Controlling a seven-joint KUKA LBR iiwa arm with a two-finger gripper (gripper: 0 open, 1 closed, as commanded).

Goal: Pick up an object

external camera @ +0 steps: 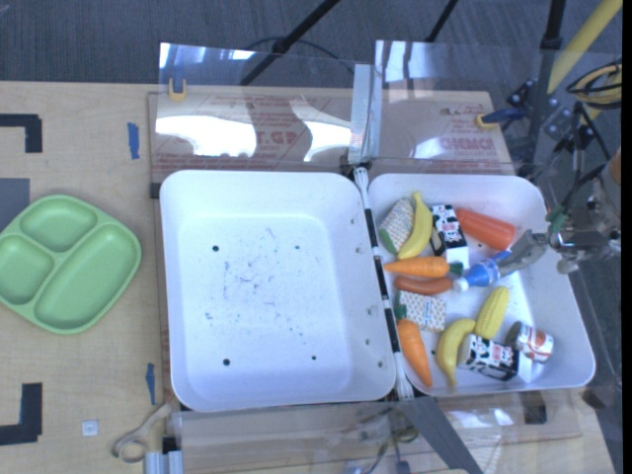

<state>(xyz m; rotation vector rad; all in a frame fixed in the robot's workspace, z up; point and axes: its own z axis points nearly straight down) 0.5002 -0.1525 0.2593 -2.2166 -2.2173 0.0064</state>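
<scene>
A: Toys all piled in the right bin (578,334). Blue-capped bottle (486,271) sits just left of the claw (533,248), tip near touching.

B: Claw grabbing anything?

A: Can't tell, too blurry. Orange carrot (419,266) further left, corn (493,310) below-left. Left bin (188,215) well beyond, green plate (64,262) far left on table (79,117).

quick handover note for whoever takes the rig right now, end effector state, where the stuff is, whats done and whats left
End effector: low over the right bin, near its right side, beside the blue-capped bottle; nothing visibly held.
Things: all in the right bin: two bananas, carrots, corn, an orange pepper, cartons, a can.
Left bin holds no items. Green divided plate sits on the bench at left.
Done: no pick yet.
Left: grasp and lift one object.
</scene>
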